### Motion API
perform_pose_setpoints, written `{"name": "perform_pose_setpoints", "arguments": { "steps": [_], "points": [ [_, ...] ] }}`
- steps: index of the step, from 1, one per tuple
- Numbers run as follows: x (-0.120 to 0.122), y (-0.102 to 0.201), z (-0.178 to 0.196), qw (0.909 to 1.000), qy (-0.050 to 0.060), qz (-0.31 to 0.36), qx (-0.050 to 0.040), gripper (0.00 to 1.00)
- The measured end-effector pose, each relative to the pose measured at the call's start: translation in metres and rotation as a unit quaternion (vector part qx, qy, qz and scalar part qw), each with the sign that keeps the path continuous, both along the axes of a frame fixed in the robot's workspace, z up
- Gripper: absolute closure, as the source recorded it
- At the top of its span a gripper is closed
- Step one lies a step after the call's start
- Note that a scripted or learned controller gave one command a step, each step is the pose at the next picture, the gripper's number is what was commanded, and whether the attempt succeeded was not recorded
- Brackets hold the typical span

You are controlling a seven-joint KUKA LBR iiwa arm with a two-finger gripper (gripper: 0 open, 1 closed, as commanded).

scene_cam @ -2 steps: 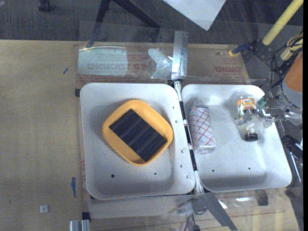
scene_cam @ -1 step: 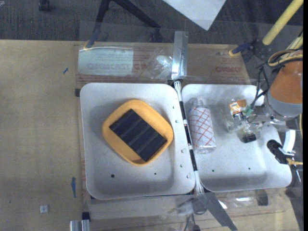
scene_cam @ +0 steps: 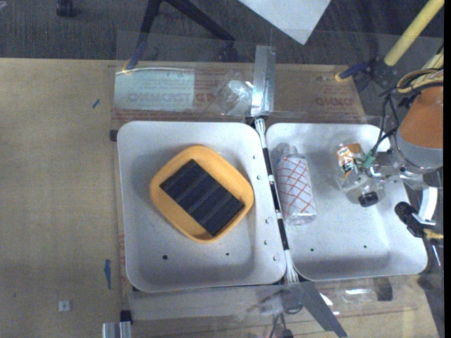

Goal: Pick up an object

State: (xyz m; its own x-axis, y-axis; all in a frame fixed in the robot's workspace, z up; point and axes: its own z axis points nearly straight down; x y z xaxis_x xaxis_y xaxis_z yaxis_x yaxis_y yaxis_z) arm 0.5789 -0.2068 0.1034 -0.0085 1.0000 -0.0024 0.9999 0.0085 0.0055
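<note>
Reaching in from three o'clock, the grey arm with its orange band hung over the far side of the right bin, and the gripper sat low above the bin's floor toward two o'clock of that bin. Whether the claw stood apart or together could not be told; wires and a dark round part crowded the tip. Just at the gripper's eleven o'clock, touching or nearly touching it, lay a small clear wrapper with orange print; no grip on it could be made out. Well apart at the gripper's nine o'clock, a clear bottle with a red lattice label lay on its side against the right bin's left wall, its long axis running roughly twelve to six. In the left bin, near its centre, rested a yellow-orange tray with a dark ribbed panel, turned at a slant. Both bins stood side by side, touching along their shared rims, on the wooden bench.
</note>
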Motion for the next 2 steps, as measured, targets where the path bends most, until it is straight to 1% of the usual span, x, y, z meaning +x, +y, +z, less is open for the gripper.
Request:
{"name": "perform_pose_setpoints", "arguments": {
  "steps": [1, 2],
  "points": [
    [-0.046, 0.003, -0.008, 0.9962, -0.002, -0.087, 0.0011, 1.0],
    [-0.022, 0.064, 0.079, 0.9964, 0.003, -0.085, 0.0014, 1.0]
  ]
}}
